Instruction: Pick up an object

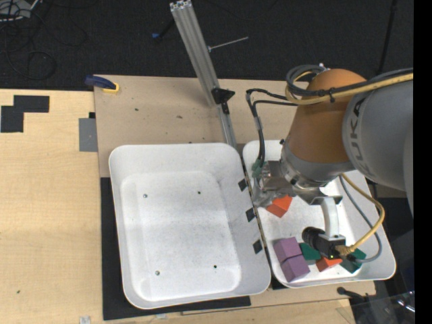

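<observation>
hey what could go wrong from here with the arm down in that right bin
1. The gripper sits low by the orange block, right next to the wall between the bins; it may scrape that wall or push the block instead of gripping it.
2. The purple block and the small green and red pieces crowd the right bin's near corner, so a sweep there could jostle several at once.

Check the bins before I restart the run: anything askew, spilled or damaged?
Nothing looks spilled or damaged. The purple block, orange block and green pieces all lie inside the right bin, crowded toward its near end under the arm. The left bin sits square.
</observation>
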`<state>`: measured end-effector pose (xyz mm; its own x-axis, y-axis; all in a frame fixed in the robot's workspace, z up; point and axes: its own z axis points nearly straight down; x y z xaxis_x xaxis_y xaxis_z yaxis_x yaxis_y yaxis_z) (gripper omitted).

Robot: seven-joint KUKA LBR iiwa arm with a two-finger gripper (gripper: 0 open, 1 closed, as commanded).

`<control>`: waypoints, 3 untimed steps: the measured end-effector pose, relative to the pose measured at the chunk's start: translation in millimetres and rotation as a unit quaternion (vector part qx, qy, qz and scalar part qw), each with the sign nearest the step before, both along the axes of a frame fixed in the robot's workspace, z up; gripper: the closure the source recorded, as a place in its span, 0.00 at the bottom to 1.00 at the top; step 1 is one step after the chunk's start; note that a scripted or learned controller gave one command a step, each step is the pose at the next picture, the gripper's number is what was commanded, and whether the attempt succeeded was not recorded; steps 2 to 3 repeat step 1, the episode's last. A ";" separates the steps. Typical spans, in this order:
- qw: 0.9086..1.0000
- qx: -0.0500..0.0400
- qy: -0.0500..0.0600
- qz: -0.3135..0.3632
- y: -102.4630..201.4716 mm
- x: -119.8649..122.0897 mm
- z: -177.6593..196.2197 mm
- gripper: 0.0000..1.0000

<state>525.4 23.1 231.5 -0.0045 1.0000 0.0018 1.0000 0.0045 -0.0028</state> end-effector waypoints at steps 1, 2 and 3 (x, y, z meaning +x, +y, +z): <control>1.000 0.000 0.000 0.000 44.5 6.6 4.7 1.00; 1.000 0.000 0.000 0.000 44.5 6.6 4.7 1.00; 1.000 0.000 0.000 0.000 44.5 6.6 4.7 1.00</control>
